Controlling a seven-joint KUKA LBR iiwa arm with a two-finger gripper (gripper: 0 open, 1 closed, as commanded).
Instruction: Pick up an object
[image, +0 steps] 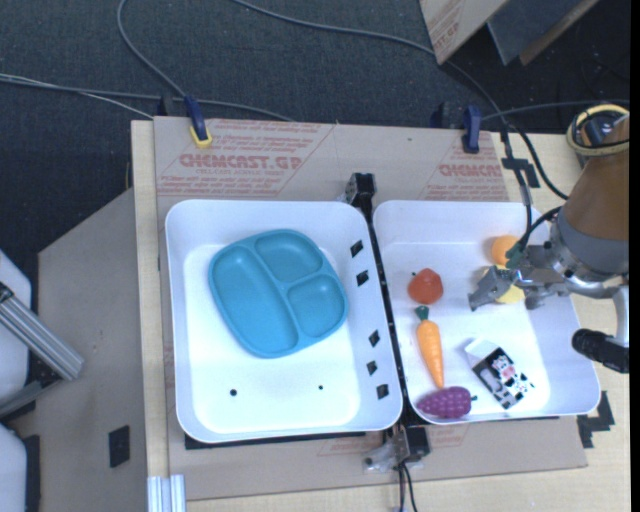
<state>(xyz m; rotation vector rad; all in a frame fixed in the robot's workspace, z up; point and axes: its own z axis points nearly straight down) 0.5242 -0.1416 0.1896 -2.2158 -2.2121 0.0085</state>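
Progress on the pick looks early to middling: the end effector (497, 288) sits low in the right bin (455, 215), toward its far right part, and nothing is visibly lifted. Its grey fingers point left, just beside an orange object (503, 248) on their far side and a small yellow thing (511, 293) that peeks out from under them. Whether the fingers are apart or together I cannot tell (the arm's wrist and its orange band crowd that corner), and I cannot tell whether the yellow thing is between them or merely beneath.

The other candidates lie untouched on the bin floor. A red tomato-like toy (426, 286) rests left of the end effector, near it but apart. A carrot (430, 348) lies lengthwise nearer the camera, its tip toward a purple grape bunch (444, 403) at the near wall. A black-and-white box (499, 373) lies tilted to the right of the carrot.

The left bin (190, 330) holds a blue divided plate (277, 291), well apart from the action. Both bins sit on the table (250, 150).

What is left, by my judgement: a secure closing on one object and a clear lift off the bin floor.
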